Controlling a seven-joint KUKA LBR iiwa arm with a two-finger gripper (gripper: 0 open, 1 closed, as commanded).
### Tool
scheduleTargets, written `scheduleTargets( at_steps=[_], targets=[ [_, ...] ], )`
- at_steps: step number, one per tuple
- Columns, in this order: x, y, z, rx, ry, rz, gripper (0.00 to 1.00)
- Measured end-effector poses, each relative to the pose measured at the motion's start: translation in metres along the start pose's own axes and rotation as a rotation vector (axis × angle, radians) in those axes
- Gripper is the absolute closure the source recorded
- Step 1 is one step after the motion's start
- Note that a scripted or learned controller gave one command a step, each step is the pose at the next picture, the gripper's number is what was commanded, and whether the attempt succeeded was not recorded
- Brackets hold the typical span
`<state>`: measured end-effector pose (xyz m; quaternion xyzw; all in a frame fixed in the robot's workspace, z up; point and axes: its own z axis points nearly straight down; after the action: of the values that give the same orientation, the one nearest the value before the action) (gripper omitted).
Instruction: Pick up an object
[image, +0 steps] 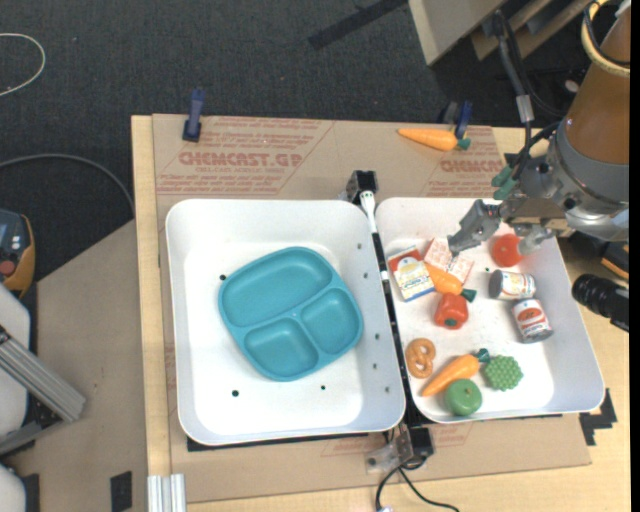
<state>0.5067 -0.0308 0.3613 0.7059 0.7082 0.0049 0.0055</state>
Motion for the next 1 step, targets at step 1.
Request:
scheduleTargets(
  at_steps=[1],
  targets=[
    [-0.0005, -0.0014, -0.0047, 0.009, 0.0, 0.002, 1.0]
  ],
)
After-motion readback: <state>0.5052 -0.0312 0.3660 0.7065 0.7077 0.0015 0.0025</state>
